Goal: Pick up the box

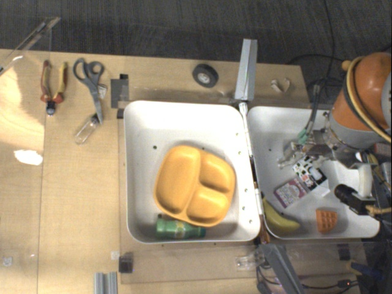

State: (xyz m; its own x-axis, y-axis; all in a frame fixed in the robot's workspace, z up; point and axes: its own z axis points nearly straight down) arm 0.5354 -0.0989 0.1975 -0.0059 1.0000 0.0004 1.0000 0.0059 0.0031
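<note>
Box: the small flat box [291, 193] lies in the right bin [269, 133], lower middle of it, purple and white, apart from the gripper.
Gripper: the gripper [304, 144] hangs over the right bin, up and right of the box; whether it is apart or together, I cannot tell.
Neighbours: a black-and-white packet [311, 172] touches the box's upper right; a banana [280, 219] sits just below.
Risk: a descent may catch the packet instead, or the flat box may slip out.
Writing: print on the box is too small to read.
</note>
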